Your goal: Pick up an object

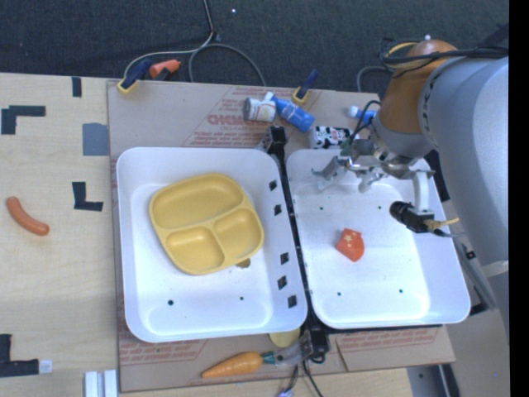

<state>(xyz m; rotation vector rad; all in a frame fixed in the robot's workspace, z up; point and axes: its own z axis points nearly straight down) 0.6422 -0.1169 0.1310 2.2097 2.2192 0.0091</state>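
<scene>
Lying mid right bin (446,304), red object (350,244) apart below tool (347,170), finger state unclear

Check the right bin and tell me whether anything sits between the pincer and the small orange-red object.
Nothing visible does. The pincer is over the far part of the right bin, and the orange-red object lies alone nearer the bin's middle. Only bare white bin floor separates them. The yellow divided plate is in the left bin.

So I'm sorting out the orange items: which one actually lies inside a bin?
The small orange-red piece in the right bin. The carrot lies below the bins, the sausage far left.
</scene>
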